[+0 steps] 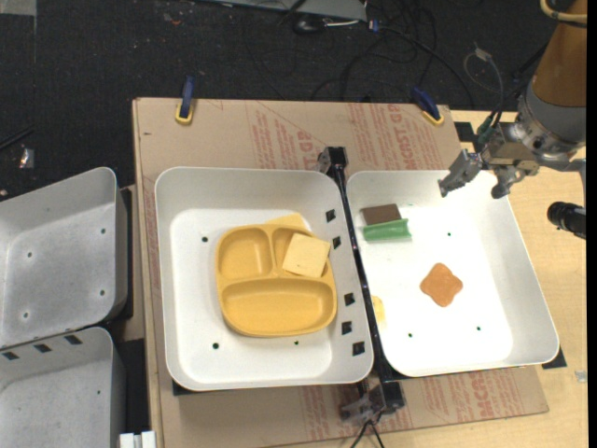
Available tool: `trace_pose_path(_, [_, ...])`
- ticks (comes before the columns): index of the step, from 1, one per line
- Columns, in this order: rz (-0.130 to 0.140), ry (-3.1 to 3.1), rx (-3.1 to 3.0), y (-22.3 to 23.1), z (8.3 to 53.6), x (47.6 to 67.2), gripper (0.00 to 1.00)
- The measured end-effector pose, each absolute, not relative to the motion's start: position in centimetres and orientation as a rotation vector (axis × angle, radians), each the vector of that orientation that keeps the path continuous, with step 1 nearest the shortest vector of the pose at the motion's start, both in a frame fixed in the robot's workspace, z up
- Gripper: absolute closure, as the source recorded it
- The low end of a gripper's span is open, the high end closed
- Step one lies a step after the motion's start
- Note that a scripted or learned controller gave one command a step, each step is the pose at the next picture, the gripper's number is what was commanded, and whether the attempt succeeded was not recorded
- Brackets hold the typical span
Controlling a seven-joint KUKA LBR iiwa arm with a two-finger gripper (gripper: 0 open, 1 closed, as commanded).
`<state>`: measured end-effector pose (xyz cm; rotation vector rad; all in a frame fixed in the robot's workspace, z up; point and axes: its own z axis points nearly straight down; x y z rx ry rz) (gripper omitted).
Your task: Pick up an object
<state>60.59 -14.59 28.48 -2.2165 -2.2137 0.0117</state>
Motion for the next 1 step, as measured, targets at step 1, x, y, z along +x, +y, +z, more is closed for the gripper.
trace_pose_path(1, [0.001,-2.223,-2.221,-14.57,29.16,60.77,0.00])
